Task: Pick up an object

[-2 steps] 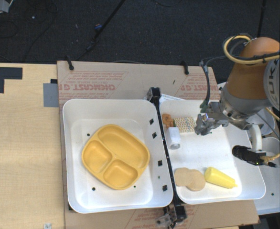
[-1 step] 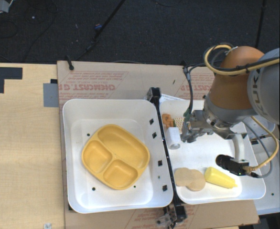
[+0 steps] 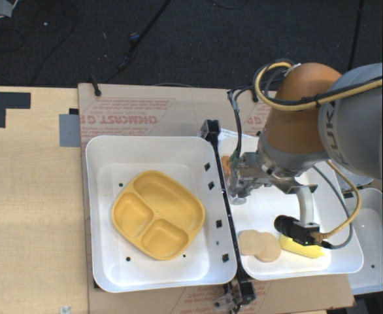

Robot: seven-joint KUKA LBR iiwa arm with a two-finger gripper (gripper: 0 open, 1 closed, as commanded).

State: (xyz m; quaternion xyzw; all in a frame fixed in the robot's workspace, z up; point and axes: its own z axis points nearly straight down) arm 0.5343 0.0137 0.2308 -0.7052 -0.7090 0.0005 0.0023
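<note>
My gripper [image 3: 239, 187] hangs low over the left side of the right bin [image 3: 348, 267], close to the divider between the two bins. A small orange thing [image 3: 225, 164] peeks out just above and left of it, partly hidden by the gripper. Two pale tan round discs [image 3: 259, 244] lie overlapping at the bin's front left. A yellow object [image 3: 304, 249] lies just right of them. The grey and orange arm covers the back of this bin.
A yellow divided plate [image 3: 157, 213] with three compartments lies in the left bin [image 3: 103, 175]. Black clips line the divider [image 3: 219, 205] between the bins. Cardboard lies under both bins, and a wooden benchtop extends to the left.
</note>
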